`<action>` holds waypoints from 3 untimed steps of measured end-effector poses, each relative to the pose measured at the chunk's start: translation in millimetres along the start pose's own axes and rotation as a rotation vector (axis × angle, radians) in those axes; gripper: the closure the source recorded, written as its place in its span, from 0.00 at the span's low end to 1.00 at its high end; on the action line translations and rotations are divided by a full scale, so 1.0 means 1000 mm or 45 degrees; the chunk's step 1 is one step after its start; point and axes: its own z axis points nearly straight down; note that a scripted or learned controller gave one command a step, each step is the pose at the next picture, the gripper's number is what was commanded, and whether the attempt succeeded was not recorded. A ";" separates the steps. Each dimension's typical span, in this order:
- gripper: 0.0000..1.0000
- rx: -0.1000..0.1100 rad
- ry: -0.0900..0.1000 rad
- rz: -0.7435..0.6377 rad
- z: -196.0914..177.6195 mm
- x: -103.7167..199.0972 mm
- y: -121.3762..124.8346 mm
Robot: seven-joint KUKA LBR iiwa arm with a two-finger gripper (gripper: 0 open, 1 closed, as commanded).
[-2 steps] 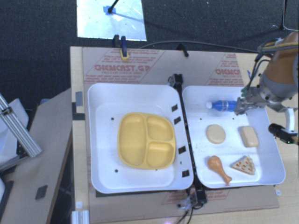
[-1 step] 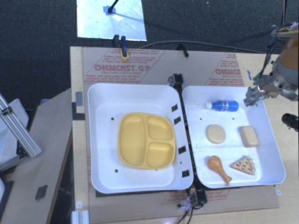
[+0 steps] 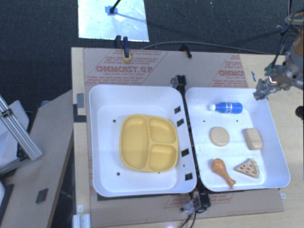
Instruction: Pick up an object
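**Ana:** White plastic on both sides: two shallow bins pressed edge to edge, with a row of black clips down the shared wall. The left bin (image 3: pixel 102 127) carries a yellow divided plate (image 3: pixel 148 143), three compartments, sitting near the middle with bare floor all round it.

**Ben:** And the right bin (image 3: pixel 280 167)?

**Ana:** Five pieces, all apart from one another. Blue bottle (image 3: pixel 227 108) with a white cap lying on its side toward the far rim. Round cream biscuit (image 3: pixel 219 136) in the centre. Tan bread roll (image 3: pixel 253 138) just beside the right wall. At the near edge, a toy drumstick (image 3: pixel 223 171) lying at a slant, and a pizza slice (image 3: pixel 247 168) next to it, close to the front corner.

**Ben:** Where's the gripper?

**Ana:** The gripper (image 3: pixel 262 90) is up at the right bin's far right corner, over the rim, nothing between its tips. Whether the fingers are spread or pressed together, I cannot tell; they're small and blurred there.

**Ben:** Room to work?

**Ana:** Biscuit has open floor on every side. Roll and pizza slice crowd the walls. The bottle lies nearest the gripper, with clear floor between them.
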 end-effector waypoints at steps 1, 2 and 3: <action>1.00 0.008 0.004 -0.003 0.006 0.055 0.006; 1.00 0.010 0.005 -0.002 0.024 0.103 -0.002; 1.00 0.009 0.005 -0.003 0.039 0.152 -0.007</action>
